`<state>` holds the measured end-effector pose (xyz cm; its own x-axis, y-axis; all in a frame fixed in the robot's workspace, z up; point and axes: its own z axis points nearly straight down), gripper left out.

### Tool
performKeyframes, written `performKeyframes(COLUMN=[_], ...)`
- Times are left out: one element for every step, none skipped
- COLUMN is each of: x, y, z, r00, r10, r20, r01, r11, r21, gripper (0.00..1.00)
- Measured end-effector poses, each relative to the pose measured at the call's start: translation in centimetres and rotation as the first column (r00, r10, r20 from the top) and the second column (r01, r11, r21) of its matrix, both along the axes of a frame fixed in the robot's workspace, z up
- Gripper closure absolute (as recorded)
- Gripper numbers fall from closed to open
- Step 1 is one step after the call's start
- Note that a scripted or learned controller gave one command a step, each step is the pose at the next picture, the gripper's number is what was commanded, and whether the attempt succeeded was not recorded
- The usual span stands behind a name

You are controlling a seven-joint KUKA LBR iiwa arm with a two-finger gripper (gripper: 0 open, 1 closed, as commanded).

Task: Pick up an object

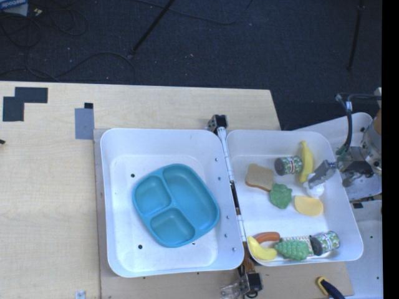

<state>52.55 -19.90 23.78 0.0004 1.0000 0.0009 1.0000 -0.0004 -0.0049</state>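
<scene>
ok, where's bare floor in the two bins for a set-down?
Left bin: white floor all around the blue plate, widest along its top and left walls. Right bin: a free strip between bread and hot dog. Crowded near the can, banana and claw, and along the front wall.

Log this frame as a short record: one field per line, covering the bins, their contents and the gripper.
left bin: holds a blue divided plate
right bin: toy food and cans
upper group: can, banana, bread slice, green broccoli, yellow piece
lower group: hot dog, yellow banana, green piece, second can
gripper: over right bin, near the banana; grasp unclear
</scene>
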Motion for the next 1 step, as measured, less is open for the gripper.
performKeyframes(x=[2.28], y=[0.30], z=[-14.87], r00=[1.000], r10=[0.001], r20=[0.008], r01=[-0.001], r11=[1.000], r21=[-0.003], gripper=[0.00])
